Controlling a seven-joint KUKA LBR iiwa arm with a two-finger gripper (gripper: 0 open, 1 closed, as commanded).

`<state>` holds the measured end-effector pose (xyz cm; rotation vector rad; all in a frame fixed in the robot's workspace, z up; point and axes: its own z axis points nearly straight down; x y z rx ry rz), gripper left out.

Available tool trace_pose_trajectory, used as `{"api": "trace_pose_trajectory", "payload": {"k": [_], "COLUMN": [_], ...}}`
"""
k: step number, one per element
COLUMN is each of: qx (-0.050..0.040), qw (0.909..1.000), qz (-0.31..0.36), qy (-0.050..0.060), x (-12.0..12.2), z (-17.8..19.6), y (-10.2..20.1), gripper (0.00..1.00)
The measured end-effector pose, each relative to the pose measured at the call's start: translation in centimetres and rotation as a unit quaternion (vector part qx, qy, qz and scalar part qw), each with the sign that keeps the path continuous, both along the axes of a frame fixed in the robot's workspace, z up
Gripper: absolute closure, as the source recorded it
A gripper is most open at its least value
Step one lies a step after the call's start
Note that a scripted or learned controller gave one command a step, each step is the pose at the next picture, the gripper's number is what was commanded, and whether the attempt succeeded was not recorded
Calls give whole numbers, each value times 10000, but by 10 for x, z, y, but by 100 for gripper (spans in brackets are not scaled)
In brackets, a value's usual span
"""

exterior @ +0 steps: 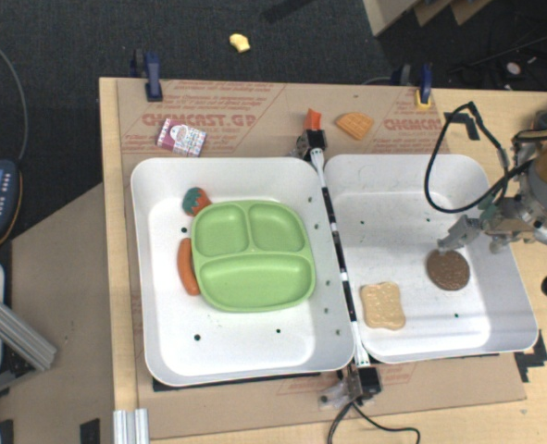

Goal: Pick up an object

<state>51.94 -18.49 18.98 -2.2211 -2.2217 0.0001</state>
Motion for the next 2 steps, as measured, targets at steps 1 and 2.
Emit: {"api": "trace_pose_trajectory", "payload": {"k": [1, 2], "qx": [4, -11], "qw": [10000, 10000], "qz": [-6, -4], "qy": [20, -26], "x": [20, 22], "z": [-111, -94], "y": [-19, -19], "gripper": [0, 100]}}
